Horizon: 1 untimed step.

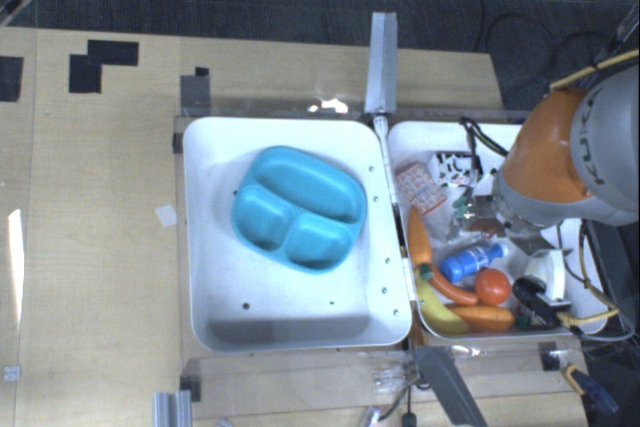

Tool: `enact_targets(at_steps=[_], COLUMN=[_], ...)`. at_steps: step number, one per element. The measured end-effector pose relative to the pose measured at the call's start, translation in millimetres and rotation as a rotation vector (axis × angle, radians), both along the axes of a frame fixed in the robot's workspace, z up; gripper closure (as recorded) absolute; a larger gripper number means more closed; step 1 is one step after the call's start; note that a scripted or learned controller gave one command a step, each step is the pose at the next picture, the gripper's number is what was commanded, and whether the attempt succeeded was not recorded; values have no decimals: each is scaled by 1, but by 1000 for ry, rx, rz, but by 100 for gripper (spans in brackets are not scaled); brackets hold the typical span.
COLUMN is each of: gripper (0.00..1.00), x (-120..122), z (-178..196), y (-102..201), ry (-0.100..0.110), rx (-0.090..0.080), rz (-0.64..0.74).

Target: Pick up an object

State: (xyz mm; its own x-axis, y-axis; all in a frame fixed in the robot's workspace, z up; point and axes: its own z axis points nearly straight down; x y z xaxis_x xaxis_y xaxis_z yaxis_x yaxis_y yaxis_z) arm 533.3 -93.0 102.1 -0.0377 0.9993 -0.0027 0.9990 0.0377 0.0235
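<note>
Camera view: arm (pixel 560 160) low over right bin (pixel 500 129), grip state impossible to tell. Blue bottle (pixel 470 264), tomato (pixel 492 286) crowded at five o'clock; best taken singly, straight down, clear of carrots (pixel 484 317).

One fixed overhead camera looks slantwise down on both bins (pixel 300 335).

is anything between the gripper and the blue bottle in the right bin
Cannot fully tell. The arm's orange band and grey wrist cover the gripper's tip over the right bin. The blue bottle lies just below the wrist, crowded by the tomato, a carrot and the banana, with nothing lying on top of it.
</note>
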Motion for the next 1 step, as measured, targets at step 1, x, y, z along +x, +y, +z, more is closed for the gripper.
enact_targets(at_steps=[1], gripper=[100], x=[24], z=[84], y=[114], ry=[18], rx=[3], rz=[-43])
